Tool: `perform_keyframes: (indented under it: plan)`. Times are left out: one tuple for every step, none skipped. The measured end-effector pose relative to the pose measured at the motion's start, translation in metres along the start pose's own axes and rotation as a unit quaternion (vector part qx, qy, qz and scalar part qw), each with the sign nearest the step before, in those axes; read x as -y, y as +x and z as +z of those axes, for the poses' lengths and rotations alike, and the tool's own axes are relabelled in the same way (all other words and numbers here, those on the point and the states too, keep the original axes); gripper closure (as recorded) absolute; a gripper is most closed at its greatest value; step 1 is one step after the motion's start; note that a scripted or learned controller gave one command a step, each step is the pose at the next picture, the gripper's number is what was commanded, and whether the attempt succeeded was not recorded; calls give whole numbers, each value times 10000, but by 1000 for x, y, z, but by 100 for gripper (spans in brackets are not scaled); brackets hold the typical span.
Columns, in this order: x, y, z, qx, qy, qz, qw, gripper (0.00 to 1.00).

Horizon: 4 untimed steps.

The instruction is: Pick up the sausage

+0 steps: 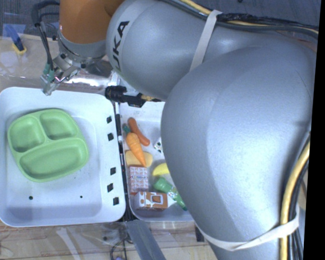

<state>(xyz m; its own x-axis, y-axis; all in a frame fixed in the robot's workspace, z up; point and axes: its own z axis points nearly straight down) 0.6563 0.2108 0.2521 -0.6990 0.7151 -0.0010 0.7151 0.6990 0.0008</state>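
Standing over the table, I see the left bin [12, 210] carrying a green divided plate [48, 142] with 3 compartments. Just past that bin's far left corner hangs the gripper [54, 79], small and glinting under the orange band; whether it is parted or closed I cannot tell, and nothing shows in its hold.

Further right, the right bin [145, 213] is half hidden under the arm's big grey body [233, 148]. The sausage [138, 131], reddish-orange, lies near that bin's far left side, just beside a carrot [135, 146], its long axis running from far-left to near-right. From the gripper it lies rightward and nearer me, across the divider, so I judge the move a diagonal crossing.
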Motion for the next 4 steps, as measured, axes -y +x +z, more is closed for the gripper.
perform_keyframes:
  plan:
    - [40,29,122,-10,18,-373,9993,100]
    - [78,-18,148,50,-143,-1046,9944,100]
    - [85,32,5,-1,5,805,9968,100]
    - [78,-10,159,13,-21,697,9976,100]
